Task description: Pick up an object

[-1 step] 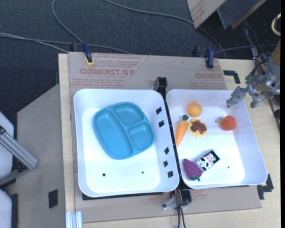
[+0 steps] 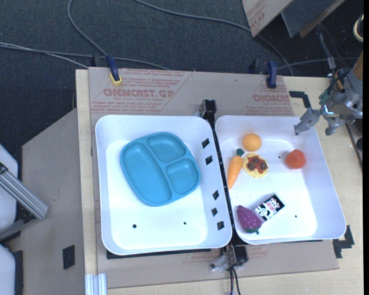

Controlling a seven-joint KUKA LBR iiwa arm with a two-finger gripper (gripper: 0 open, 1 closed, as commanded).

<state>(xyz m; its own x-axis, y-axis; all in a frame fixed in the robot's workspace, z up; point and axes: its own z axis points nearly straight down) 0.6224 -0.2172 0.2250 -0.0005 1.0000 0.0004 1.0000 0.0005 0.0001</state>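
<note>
Two shallow white bins sit side by side on a brown paper-faced board [image 2: 150, 86] printed with "CHEMCAST". The left bin [image 2: 104, 173] holds a blue divided plate [image 2: 160, 168] with three compartments, lying flat towards the bin's far left. The right bin [image 2: 330, 190] touches the left one along a seam carrying a row of small black clips [image 2: 209, 155]. A yellow-handled clamp [image 2: 114, 72] and a blue clamp [image 2: 271, 72] grip the board's far edge. Thin cables [image 2: 86, 34] trail over the dark floor beyond. A piece of cardboard [image 2: 268, 14] lies at the top edge, and an aluminium rail [image 2: 20, 190] slants at the left.

Glossy plastic bins [image 2: 115, 190], matt blue tray [image 2: 160, 167]
</note>
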